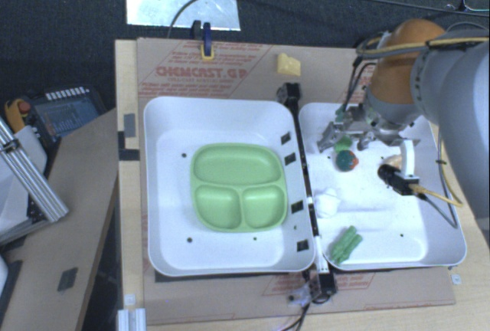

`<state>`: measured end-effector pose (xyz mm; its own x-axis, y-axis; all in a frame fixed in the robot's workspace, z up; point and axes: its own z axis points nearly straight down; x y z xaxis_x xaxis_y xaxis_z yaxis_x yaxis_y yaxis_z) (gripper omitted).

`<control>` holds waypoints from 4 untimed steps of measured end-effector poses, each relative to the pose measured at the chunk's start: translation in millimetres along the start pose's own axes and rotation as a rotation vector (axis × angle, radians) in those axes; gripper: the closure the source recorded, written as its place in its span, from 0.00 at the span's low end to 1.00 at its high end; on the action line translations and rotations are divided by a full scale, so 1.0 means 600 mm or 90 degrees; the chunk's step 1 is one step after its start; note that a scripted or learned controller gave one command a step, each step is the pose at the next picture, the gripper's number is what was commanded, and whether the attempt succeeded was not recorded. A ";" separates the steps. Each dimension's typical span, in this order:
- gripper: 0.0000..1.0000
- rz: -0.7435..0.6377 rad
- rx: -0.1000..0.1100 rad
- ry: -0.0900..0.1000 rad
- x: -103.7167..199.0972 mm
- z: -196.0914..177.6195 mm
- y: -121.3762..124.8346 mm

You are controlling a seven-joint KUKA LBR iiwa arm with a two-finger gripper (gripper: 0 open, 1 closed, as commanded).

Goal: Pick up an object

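Note:
My gripper (345, 139) hangs over the far left part of the right bin (436, 245), its fingers spread open. Right in front of its fingertips, a small green, blue and red ball (347, 161) lies on the bin floor; nothing is held between the fingers. A white crumpled object (328, 203) rests near the bin's left wall. A green ridged object (344, 244) lies at the front left corner. A pale tan thing (390, 162) peeks out beside the wrist.
The left bin (164, 168) holds a light green divided plate (237, 186). A black divider strip (300, 168) with clips runs between the bins. A yellow block (289, 64) lies on the cardboard behind the bins.

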<state>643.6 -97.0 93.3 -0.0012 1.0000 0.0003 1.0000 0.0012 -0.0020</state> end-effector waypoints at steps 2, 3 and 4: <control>1.00 -0.002 -0.006 -0.001 0.008 -0.127 -0.003; 1.00 -0.001 -0.005 -0.001 -0.001 -0.202 -0.002; 1.00 -0.002 -0.003 0.000 -0.001 -0.230 0.000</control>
<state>643.7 -97.9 231.2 -0.0036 1.0000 -0.0002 1.0000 0.0036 0.0032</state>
